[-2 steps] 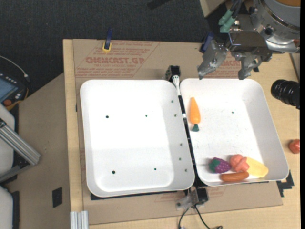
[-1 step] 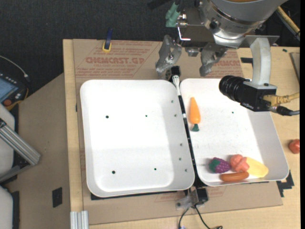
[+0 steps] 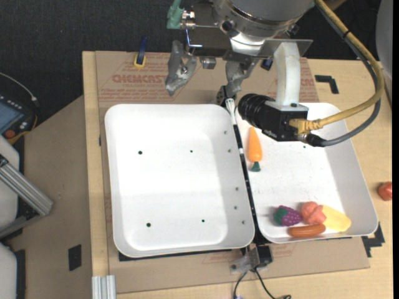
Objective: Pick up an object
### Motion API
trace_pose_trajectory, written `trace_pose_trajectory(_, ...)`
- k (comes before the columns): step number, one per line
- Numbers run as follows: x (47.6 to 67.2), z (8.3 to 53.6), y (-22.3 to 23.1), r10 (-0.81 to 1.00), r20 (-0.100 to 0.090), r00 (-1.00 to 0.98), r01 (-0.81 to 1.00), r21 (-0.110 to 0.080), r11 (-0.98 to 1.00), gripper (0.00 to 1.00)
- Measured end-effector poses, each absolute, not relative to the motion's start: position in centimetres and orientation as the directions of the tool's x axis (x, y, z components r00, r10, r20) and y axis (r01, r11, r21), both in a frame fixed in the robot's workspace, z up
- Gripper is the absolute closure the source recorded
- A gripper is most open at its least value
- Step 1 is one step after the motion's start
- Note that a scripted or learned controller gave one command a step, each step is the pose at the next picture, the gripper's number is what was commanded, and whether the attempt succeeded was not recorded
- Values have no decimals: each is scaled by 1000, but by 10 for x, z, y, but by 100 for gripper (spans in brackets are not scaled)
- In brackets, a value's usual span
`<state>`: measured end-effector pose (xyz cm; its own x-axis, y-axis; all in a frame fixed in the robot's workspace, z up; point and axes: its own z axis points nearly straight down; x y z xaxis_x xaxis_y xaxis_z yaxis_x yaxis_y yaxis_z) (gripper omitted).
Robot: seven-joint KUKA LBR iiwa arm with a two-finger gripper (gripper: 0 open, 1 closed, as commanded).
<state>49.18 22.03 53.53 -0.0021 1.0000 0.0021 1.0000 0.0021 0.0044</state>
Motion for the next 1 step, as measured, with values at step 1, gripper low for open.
trace_pose_trajectory(1, 492, 545, 221, 1000, 3, -2, 1000, 7, 2, 100)
